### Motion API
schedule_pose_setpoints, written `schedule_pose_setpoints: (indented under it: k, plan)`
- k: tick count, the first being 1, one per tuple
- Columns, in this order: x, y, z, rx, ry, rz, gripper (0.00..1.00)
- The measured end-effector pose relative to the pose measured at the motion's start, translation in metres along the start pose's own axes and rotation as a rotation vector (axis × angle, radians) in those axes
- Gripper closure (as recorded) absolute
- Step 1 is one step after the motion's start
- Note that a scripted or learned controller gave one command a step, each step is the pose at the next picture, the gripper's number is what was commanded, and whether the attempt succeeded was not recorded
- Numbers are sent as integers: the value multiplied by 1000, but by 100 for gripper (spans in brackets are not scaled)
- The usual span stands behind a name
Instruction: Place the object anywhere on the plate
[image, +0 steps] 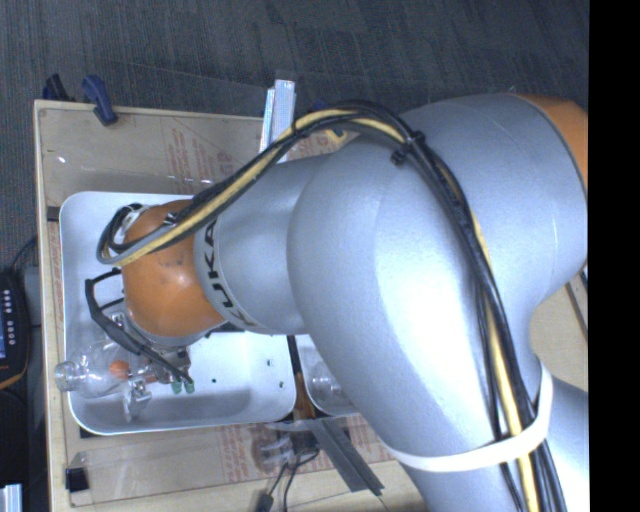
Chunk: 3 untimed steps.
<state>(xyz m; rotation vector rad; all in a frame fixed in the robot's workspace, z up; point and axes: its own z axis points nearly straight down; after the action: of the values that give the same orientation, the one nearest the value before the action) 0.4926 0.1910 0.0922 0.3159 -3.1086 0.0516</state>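
Note:
My grey arm with its orange band (165, 275) reaches across the frame and hides most of both bins. My gripper (152, 385) hangs low over the front left part of the left white bin (80, 215). A clear plastic object (85, 370), shaped like a small bottle with an orange bit at one end, lies in that bin's front left corner. It is right beside the gripper on its left. Whether they touch cannot be made out.
A sliver of the right bin (328, 392) shows under the arm. A blue clamp (98, 100) sits at the bench's back left corner, a metal bracket (281, 100) at the back. Black and yellow cables (250, 175) run along the arm. Bare bin floor (235, 365) lies right of the gripper.

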Motion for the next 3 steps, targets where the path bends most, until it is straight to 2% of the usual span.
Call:
schedule_pose_setpoints:
  k: [1, 2, 3]
  plan:
    - [5, -50, -64, -31, -18, 54, 0]
    - [10, -93, -11, -31, -15, -45, 0]
    - [-87, -74, -53, -30, -22, -117, 0]
